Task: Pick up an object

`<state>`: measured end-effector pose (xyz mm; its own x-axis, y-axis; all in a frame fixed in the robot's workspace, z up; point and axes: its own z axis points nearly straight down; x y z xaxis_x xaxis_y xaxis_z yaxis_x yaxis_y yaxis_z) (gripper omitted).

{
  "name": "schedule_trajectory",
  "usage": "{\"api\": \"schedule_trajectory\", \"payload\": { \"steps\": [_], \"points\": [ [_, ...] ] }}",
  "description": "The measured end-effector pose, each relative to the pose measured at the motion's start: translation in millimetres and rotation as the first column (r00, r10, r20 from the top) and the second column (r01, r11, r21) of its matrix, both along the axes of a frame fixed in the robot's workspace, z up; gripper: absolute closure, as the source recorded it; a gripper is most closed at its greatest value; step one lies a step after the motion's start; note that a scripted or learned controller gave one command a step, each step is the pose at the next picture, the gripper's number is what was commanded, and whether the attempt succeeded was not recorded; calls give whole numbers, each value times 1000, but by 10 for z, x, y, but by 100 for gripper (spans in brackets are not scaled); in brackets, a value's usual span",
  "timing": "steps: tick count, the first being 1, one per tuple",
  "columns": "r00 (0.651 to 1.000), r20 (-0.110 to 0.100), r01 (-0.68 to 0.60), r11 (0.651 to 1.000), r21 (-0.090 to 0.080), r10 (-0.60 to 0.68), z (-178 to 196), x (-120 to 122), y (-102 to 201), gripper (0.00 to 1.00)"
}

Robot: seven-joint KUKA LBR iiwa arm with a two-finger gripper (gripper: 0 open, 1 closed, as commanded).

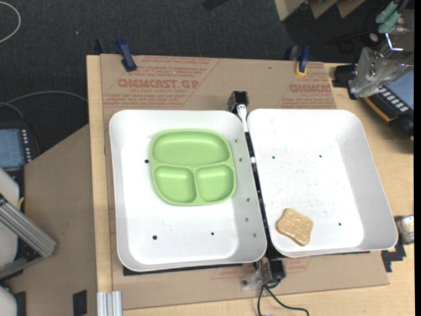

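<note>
A tan, toast-shaped piece (294, 226) lies flat in the right bin (342, 137), close to its front left corner. In the upper middle of the left bin (131, 229) a light green plate (193, 166) with three compartments rests flat, and nothing lies in its compartments.
The two bins meet along a black seam (250, 170) with a clip at its far end. They stand on a brown board (164, 78) held by clamps at the back. Metal equipment and cables (375, 71) sit off the board at the far right.
</note>
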<state>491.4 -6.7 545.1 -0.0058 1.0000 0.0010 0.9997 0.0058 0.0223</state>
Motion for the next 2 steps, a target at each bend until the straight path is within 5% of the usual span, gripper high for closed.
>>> {"api": "schedule_trajectory", "payload": {
  "steps": [1,2],
  "points": [
    [999,-37,5,1000,-2,-5,-1441,-137,264,100],
    [1000,-17,0,1000,0,0,-1047,-117,714,100]
  ]
}}
